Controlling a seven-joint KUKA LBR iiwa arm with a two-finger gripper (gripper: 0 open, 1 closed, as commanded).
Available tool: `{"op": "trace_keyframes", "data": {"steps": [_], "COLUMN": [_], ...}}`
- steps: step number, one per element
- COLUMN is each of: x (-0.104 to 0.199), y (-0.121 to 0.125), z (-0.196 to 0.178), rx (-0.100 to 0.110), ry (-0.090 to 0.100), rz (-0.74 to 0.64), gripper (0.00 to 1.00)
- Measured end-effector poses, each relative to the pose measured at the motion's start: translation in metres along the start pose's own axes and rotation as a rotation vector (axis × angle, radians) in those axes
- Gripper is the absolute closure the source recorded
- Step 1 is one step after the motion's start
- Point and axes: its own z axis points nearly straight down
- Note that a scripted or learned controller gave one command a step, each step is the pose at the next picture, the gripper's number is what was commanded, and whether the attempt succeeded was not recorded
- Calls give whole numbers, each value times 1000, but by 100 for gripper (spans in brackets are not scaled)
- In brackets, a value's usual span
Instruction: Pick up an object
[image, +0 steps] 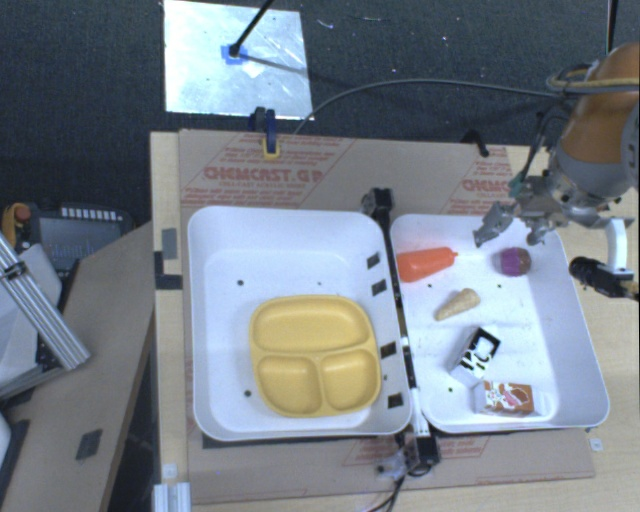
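Across the counter (120, 330) lies a brown cardboard sheet (330, 160) printed with red "CHEMCAST" lettering, and on it sit two shallow white bins side by side. Dark carpet shows behind, with a shiny foil-like square (235, 55) on it. A yellow clamp (268, 135) grips the cardboard's far edge.

Left bin (215, 240) holds a yellow divided tray (313, 355). Right bin (575, 330) holds an orange carrot-shaped piece (426, 262), a small purple ball (514, 262), a tan cone-shaped piece (457, 303), a black-and-white box (476, 353) whose print is too small to read, and a brown-and-white packet (506, 398), also unreadable.

Reaching in from the right, the grey arm with its orange band (600, 115) angles down over the right bin's far corner. Its claw (514, 228) hangs spread apart, nothing between its fingers, just above the purple ball and near the carrot piece's tip.
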Motion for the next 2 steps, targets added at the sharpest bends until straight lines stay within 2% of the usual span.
{"op": "trace_keyframes", "data": {"steps": [1,2], "x": [0,2], "y": [3,-4], "z": [-8,37], "rx": [-12,-10], "ry": [-2,-2], "rz": [-2,-1], "gripper": [0,0]}}
